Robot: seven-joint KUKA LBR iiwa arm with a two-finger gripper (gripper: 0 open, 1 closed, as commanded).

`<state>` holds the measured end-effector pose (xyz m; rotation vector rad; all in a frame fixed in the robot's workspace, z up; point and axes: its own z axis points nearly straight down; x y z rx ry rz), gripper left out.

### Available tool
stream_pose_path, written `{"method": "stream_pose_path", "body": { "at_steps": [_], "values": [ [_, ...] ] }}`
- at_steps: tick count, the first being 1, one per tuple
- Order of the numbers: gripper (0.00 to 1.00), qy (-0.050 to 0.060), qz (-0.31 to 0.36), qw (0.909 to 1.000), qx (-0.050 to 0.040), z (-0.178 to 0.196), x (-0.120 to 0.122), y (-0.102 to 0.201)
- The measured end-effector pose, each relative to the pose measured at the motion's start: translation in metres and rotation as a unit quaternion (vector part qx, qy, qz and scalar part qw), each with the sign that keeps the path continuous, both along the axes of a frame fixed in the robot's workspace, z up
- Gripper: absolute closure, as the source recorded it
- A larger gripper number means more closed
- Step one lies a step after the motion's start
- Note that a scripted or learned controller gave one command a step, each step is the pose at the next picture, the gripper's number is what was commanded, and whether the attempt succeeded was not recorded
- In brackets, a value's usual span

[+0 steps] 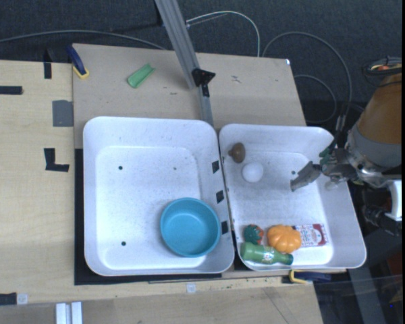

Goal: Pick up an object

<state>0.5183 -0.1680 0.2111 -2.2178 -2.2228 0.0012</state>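
Gripper (302,179) first: in the camera view it hangs over the right bin (343,231), near that bin's right wall, at the end of the grey arm (374,133). The dark tip points left, toward the middle of the bin. It is too small and dark to see how the tip is set, so I cannot tell if it is apart or together. Nothing sits in it.

Just to the left of the gripper is a white ball (252,173). It is the closest thing. A little past the ball, up and to the left, is a brown ball (237,152), near the bin's left wall. Below the gripper, near the front wall, is a crowded group: an orange toy (283,237), a green toy (264,254), a small green and red thing (252,233) and a flat white pack with red on it (313,235). The orange and green toys touch each other.

Far to the left, in the left bin (94,181), is a blue bowl (189,227).

I think the white ball is the best pick. It sits alone and is close. But it is round and may roll away. So the gripper should come straight down over its middle, go low, and close gently around its widest part. The front group is packed tight, so a grab there could bump the other toys.
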Motion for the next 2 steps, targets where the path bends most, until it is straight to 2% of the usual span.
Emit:
{"method": "stream_pose_path", "body": {
  "at_steps": [1,2],
  "values": [
    [0.00,0.000,0.000,1.0000,0.0000,0.000,0.000,0.000],
    [0.00,0.002,-0.001,1.0000,0.0000,-0.044,-0.002,-0.004]
  ]
}}
